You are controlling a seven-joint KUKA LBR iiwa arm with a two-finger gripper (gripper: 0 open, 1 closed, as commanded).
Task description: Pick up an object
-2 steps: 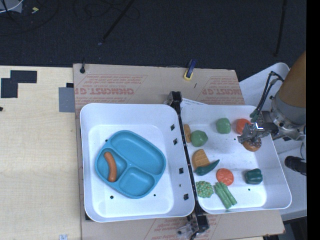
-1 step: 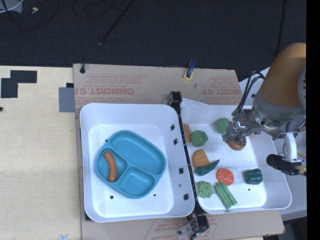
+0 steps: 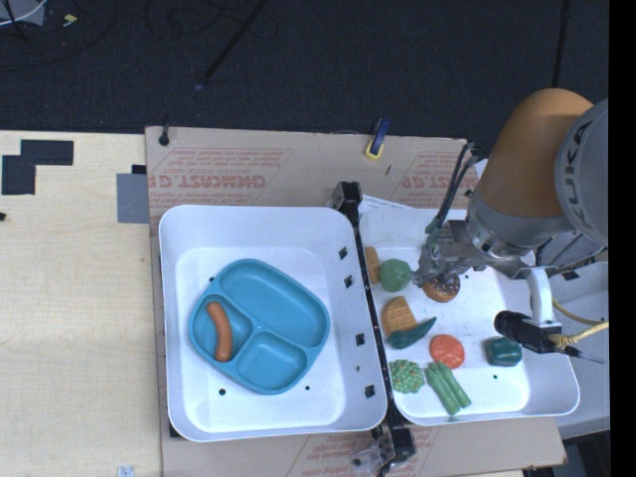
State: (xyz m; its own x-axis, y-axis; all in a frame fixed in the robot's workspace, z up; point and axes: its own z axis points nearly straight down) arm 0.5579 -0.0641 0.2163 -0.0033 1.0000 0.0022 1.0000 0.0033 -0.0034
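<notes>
In the right-hand bin (image 3: 556,397), the end effector (image 3: 440,271) hangs low over a small brown, round toy piece (image 3: 442,288), and that looks like the target for this pick. From this high slanted camera I cannot tell how the end effector is set on it, and nothing shows the piece actually caught, so call it unheld for now.

Here is the trouble: the bin is crowded. A green round toy (image 3: 396,274) sits just beside the brown piece on its left, an orange wedge-shaped toy (image 3: 398,313) lies just below, and a dark green pepper-like piece (image 3: 411,332) rests against that wedge. A descent slightly off centre could nudge the green ball, or roll the brown piece away instead of trapping it. Round toys slip, so a shallow pinch could let it pop free on the lift.

Further along, a red tomato (image 3: 447,350), a broccoli floret (image 3: 405,376), a green stalk-like vegetable (image 3: 448,388) and a dark green block (image 3: 504,352) sit well clear of the action. Over in the left bin (image 3: 189,229), a blue divided plate (image 3: 268,328) carries a sausage (image 3: 221,330), well apart from everything here.
</notes>
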